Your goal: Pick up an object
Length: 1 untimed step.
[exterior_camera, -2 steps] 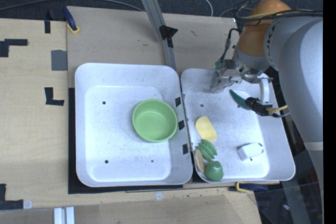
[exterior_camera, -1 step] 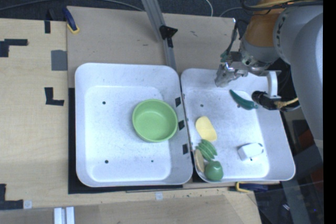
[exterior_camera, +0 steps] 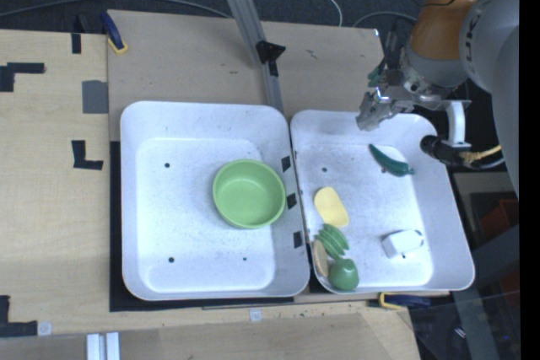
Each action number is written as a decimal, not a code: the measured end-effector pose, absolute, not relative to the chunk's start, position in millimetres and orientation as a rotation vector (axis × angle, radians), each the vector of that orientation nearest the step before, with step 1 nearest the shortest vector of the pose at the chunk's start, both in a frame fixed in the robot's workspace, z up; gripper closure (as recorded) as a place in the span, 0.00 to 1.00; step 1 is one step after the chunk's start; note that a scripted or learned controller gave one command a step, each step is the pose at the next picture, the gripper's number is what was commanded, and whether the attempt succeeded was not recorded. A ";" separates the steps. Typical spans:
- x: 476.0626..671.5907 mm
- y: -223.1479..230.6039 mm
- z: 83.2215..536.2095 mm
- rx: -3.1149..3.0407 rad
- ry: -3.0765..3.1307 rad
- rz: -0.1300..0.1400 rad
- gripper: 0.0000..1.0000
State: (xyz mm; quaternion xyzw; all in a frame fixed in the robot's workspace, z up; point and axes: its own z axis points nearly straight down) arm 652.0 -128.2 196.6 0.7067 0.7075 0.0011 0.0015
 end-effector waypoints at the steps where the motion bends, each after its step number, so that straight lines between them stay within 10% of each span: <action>1: 652.4 -127.8 210.6 2.220 2.223 0.001 1.00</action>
